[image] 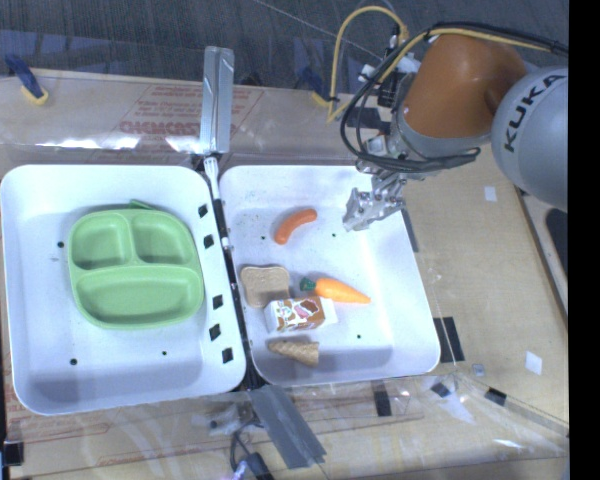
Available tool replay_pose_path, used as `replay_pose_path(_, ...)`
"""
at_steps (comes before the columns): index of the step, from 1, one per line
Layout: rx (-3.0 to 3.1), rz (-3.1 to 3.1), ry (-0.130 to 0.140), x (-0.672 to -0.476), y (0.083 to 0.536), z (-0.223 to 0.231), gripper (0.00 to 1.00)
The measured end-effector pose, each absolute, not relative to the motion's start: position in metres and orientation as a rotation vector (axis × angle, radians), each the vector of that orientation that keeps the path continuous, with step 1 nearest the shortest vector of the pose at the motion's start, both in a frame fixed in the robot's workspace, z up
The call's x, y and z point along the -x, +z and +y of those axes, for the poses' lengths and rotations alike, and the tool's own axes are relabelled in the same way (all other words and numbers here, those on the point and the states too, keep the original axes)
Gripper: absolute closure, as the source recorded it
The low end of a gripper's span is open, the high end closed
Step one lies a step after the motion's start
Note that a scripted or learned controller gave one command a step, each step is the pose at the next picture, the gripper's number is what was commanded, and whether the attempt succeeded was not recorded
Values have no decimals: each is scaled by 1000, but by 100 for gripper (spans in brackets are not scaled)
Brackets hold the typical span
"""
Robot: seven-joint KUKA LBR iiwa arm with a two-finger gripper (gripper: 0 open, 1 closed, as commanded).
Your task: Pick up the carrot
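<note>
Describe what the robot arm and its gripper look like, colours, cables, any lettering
The arm is grey with a rounded orange section above the wrist and black KUKA lettering on the grey casing. Yellow and black cables loop around the wrist. The gripper is small, metallic grey, with two fingers.

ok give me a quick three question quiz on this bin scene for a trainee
1. True or false: the carrot lies in the right bin.
2. Which item lies nearest the hand: A sausage, B cone, C green plate?
3. Fill in: the green plate sits in the ___ bin.

Key: 1 true; 2 A; 3 left.
</note>
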State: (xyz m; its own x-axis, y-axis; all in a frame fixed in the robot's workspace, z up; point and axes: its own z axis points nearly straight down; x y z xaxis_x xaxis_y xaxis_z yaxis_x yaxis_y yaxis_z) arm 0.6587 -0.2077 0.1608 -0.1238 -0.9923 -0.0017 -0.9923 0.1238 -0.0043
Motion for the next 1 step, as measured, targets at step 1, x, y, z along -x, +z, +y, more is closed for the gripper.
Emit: replay_pose_path(1, 2692, 1611, -1, -648, 164, -207, 100)
